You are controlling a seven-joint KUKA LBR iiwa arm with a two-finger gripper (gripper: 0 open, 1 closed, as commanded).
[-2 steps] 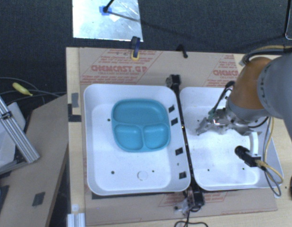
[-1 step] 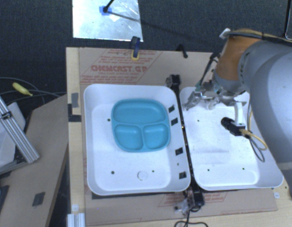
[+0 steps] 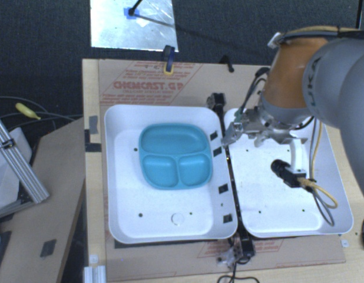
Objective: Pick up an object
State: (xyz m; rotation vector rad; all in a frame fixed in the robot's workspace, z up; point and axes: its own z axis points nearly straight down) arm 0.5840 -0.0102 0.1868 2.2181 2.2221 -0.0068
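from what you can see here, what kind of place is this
Probably a robotics lab test bench: a grey arm reaches over two white bins, one holding a blue divided plate, with loose cables.

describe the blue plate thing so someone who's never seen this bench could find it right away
Look at the two shallow white bins side by side on the bench and take the left bin, the one away from the grey arm. The blue divided plate lies flat in its middle. It is the only coloured item there, light blue with rounded corners, split into one wide compartment and two smaller ones.
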